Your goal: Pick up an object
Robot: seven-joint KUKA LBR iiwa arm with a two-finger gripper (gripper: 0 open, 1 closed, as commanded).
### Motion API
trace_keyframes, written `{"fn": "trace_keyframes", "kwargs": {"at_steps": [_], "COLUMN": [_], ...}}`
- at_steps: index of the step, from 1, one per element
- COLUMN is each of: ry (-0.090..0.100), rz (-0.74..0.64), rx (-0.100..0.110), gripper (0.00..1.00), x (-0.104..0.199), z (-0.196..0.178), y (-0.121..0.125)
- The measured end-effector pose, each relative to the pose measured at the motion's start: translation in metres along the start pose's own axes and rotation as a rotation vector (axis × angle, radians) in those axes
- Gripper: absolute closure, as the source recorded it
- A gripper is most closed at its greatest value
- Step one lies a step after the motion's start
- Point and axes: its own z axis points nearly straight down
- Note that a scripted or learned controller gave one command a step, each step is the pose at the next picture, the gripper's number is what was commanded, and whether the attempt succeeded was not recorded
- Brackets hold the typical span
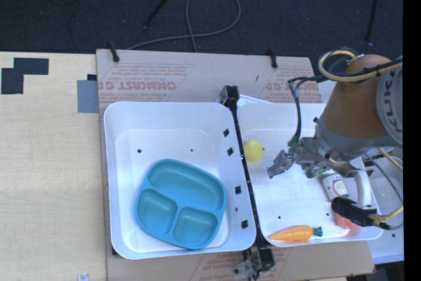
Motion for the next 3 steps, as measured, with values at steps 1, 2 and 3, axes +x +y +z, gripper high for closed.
{"fn": "trace_keyframes", "kwargs": {"at_steps": [1, 2, 3], "ry": [-0.001, -0.001, -0.001], "rz": [-0.002, -0.001, -0.001], "rx": [-0.014, -0.009, -0.014], "gripper": [0.00, 0.00, 0.00], "x": [0.000, -0.001, 0.000], "z": [-0.008, 0.056, 0.096], "y": [0.003, 0.007, 0.007]}}
